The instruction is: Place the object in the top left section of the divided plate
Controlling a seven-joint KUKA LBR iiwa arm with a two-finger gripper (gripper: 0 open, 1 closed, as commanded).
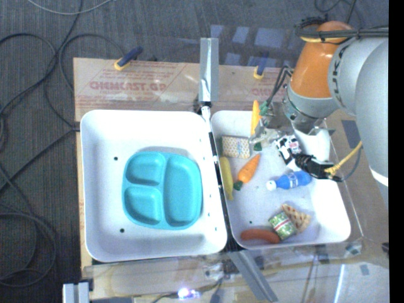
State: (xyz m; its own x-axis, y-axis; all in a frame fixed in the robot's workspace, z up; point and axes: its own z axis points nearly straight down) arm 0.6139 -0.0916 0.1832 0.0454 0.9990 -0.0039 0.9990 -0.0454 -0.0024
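Observation:
A light blue divided plate (163, 189) lies in the left bin (101, 137); its top left section (146, 168) holds nothing. My gripper (261, 138) hangs low over the upper part of the right bin (328, 226), just above the thick end of an orange carrot (248, 169). A slim yellow-orange item (255, 115) stands right beside the gripper at the bin's far wall. I cannot make out anything held by the gripper.
The right bin also holds a patterned beige block (235, 146), a long yellow piece (225, 177) along its left wall, a blue bottle (290, 181), a green can (281, 226), a waffle (297, 215) and a red sausage (259, 235).

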